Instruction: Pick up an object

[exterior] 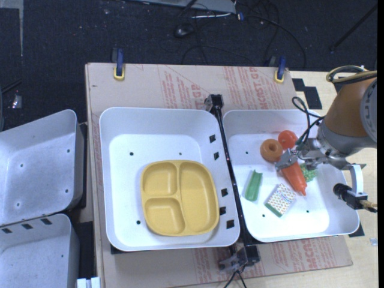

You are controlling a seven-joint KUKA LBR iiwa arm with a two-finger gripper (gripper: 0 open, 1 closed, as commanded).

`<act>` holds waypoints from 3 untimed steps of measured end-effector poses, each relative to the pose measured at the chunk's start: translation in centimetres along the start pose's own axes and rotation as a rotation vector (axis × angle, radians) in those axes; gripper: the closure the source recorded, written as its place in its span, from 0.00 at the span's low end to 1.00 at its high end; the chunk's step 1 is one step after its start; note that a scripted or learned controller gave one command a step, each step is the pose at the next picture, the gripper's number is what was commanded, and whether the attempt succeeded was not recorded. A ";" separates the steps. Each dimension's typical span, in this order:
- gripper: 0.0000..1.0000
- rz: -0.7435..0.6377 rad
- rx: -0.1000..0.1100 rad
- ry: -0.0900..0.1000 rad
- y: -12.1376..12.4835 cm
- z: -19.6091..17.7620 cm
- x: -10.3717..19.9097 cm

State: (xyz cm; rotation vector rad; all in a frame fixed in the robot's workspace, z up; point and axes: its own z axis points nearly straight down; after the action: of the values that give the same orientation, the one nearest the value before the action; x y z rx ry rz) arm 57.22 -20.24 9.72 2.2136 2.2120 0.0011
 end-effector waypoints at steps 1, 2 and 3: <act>1.00 -0.001 0.005 0.006 -0.2 -0.6 0.3; 1.00 -0.001 0.006 0.007 -0.7 -5.1 0.4; 1.00 -0.003 0.005 0.006 -1.2 -9.6 0.6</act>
State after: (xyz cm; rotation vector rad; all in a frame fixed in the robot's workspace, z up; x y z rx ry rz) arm 55.93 -19.56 19.30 2.2163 2.2207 0.0025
